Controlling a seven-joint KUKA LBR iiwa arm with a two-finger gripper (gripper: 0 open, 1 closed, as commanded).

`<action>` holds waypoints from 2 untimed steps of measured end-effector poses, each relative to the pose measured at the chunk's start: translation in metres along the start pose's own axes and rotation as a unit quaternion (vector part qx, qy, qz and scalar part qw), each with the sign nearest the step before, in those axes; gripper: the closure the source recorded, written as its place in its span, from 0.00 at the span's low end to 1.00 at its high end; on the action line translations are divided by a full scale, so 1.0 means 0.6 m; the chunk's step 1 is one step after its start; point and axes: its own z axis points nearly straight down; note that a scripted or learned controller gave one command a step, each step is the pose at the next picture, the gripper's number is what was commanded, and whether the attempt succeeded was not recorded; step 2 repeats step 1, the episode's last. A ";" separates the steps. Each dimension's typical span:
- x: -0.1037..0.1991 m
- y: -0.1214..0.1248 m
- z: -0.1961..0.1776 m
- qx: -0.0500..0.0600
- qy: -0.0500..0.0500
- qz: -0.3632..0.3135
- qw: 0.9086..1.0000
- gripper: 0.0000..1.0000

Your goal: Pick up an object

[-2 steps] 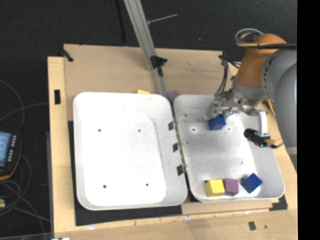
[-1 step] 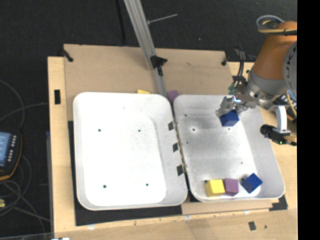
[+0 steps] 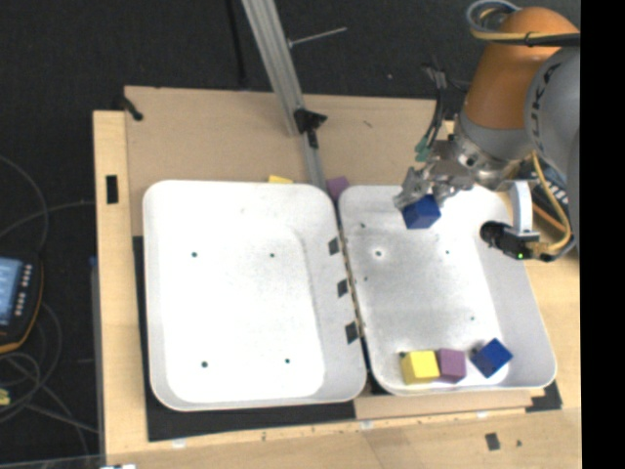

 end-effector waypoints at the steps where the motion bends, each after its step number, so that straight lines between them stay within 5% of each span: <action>1: 0.079 0.034 0.003 0.002 0.000 0.000 1.000 1.00; 2: 0.079 0.034 0.003 0.002 0.000 0.000 1.000 1.00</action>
